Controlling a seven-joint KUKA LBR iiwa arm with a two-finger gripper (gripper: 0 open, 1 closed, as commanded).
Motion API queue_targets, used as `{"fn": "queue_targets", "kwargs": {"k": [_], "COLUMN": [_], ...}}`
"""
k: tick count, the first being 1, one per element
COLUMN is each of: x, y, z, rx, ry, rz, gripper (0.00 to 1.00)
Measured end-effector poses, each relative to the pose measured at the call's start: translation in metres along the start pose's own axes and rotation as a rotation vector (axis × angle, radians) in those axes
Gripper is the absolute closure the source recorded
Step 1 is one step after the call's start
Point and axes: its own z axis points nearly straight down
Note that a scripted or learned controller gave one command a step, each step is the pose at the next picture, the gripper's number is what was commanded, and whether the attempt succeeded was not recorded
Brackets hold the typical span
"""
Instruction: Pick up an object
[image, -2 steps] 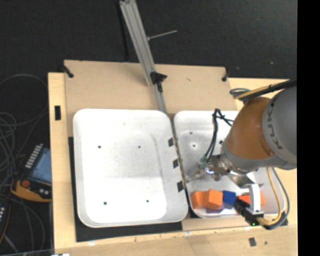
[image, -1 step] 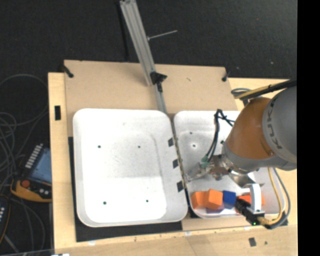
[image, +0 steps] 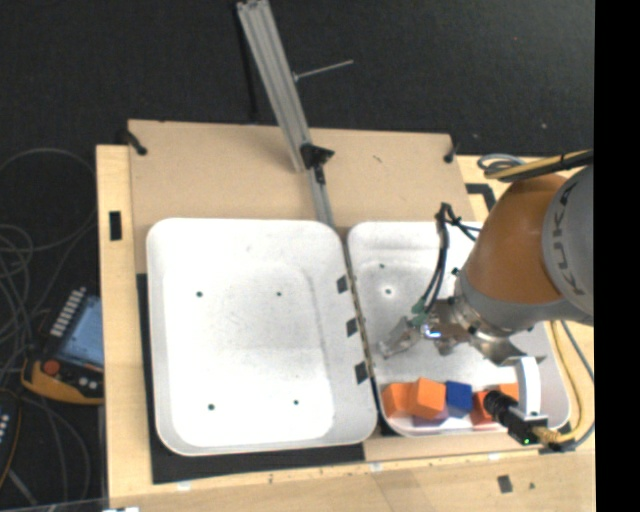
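Along the near wall of the right bin (image: 400, 250) lie several blocks: an orange block (image: 415, 398), a blue block (image: 458, 397) and a smaller orange piece (image: 493, 404). The arm's orange band and grey wrist hang over the right bin's right half. My gripper (image: 400, 338) reaches down-left from the wrist, low over the bin floor near the divider. It sits a short way above the orange block and apart from it. Nothing shows between its tips.
The left bin (image: 250, 330) lies beside the right one. A metal pole (image: 285, 95) slants from the top of the view to the bins' far edge. Cables and a handheld pendant (image: 70, 345) lie left of the bench.
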Motion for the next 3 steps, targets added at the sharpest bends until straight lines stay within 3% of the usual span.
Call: {"fn": "queue_targets", "kwargs": {"k": [2, 3], "x": [0.013, 0.012], "y": [-0.001, 0.001], "z": [0.004, -0.007], "rx": [0.006, 0.003], "ry": [0.001, 0.001], "rz": [0.002, -0.001], "gripper": [0.0, 1.0]}}
